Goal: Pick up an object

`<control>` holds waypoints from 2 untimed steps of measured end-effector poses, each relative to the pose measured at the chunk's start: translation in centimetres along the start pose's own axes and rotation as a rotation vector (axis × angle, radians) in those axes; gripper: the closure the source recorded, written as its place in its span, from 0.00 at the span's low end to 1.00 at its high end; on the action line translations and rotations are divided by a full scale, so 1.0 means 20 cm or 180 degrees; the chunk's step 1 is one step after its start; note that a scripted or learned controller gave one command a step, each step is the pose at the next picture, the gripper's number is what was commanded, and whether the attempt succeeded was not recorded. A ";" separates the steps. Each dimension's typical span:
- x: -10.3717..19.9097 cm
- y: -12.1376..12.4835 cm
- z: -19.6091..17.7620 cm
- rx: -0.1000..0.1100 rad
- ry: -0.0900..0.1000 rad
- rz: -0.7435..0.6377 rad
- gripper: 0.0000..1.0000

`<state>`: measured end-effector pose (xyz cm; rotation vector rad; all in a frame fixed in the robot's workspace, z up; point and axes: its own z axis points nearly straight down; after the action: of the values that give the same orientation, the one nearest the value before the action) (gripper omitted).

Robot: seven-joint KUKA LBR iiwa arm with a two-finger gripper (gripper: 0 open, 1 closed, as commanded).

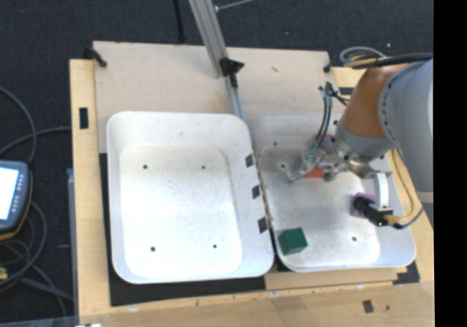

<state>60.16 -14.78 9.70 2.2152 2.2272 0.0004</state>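
Note:
A dark green block [292, 240] lies in the right bin [332, 256], near its front left corner. My gripper [314, 170] hangs low over the middle of that bin, well behind the green block and apart from it. A small orange-red thing [314, 171] shows right at the gripper's tip, but I cannot make out whether it is held. The grey arm with its orange band [368, 103] comes in from the right.
The left bin [124, 136] stands beside the right one, with a shared wall between them. A slanted aluminium post [208, 19] rises from the board behind the bins. A handheld screen [11, 198] and cables lie off the bench at the left.

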 end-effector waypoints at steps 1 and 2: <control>-0.06 0.00 0.00 0.0009 -0.0002 0.0016 0.00; 0.07 0.00 0.00 0.0006 -0.0002 0.0007 0.00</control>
<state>60.20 -13.39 9.67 2.2183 2.2253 -0.0024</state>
